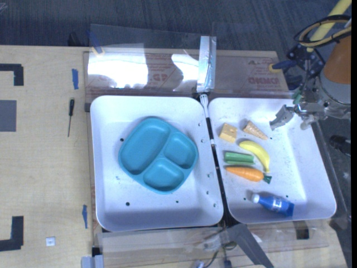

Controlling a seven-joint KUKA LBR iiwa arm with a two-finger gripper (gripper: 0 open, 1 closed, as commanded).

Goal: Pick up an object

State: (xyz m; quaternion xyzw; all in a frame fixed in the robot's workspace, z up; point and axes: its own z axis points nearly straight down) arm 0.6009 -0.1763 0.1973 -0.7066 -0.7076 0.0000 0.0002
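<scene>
The right bin (304,166) holds a yellow cheese block (228,133), a tan cone-shaped wedge (255,130), a yellow banana (256,152), a green vegetable (239,157), an orange carrot (247,174) and a blue bottle with a white cap (271,202). My gripper (294,117) hangs open over the bin's upper right part, right of the wedge, with nothing between its fingers.
The left bin (106,121) holds a blue divided plate (158,154). A clear plastic sheet (148,66) lies behind the bins. Cables and the arm's orange band (337,66) sit at the upper right. A screwdriver (71,116) lies on the bench at left.
</scene>
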